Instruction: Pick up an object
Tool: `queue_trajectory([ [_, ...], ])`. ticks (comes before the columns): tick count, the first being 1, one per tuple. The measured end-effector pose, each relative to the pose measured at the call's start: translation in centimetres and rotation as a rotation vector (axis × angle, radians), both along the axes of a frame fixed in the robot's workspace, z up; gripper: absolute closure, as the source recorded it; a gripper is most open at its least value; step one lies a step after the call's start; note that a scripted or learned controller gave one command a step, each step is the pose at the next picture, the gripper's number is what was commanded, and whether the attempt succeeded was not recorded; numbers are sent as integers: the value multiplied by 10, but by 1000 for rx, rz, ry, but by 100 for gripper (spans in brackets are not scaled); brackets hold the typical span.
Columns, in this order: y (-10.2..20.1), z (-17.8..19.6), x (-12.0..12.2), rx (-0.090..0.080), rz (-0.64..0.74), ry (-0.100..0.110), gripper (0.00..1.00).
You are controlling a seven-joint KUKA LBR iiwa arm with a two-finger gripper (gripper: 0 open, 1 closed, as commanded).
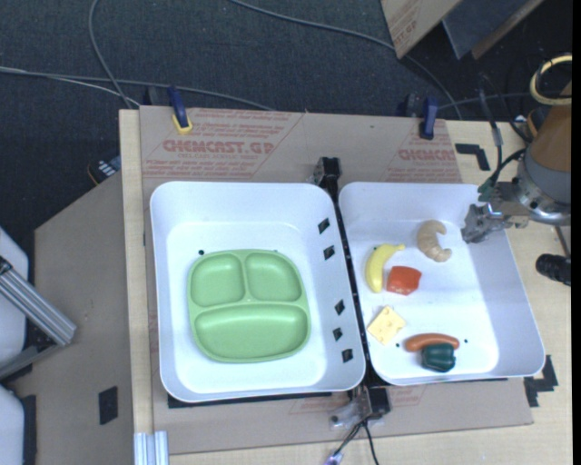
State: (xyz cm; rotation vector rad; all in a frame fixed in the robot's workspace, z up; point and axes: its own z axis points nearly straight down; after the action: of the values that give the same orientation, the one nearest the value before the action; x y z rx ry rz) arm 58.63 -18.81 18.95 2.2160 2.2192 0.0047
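The banana [382, 266] stands nearly upright in the right bin [508, 309]; whether the gripper [478, 223] is apart or together, I cannot tell.

A dark carpet [272, 54] is crossed by cables [100, 54]; what may be cardboard [422, 20] is seen at 1 o'clock.

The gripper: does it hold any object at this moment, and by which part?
Nothing is held. The gripper is at the right bin's upper right edge with no object between its fingers; the nearest object, the croissant, lies apart from it on the bin floor.
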Motion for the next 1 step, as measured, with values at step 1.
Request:
queue_trajectory([
  [1, 0, 48, 2, 0, 0, -1, 100],
])
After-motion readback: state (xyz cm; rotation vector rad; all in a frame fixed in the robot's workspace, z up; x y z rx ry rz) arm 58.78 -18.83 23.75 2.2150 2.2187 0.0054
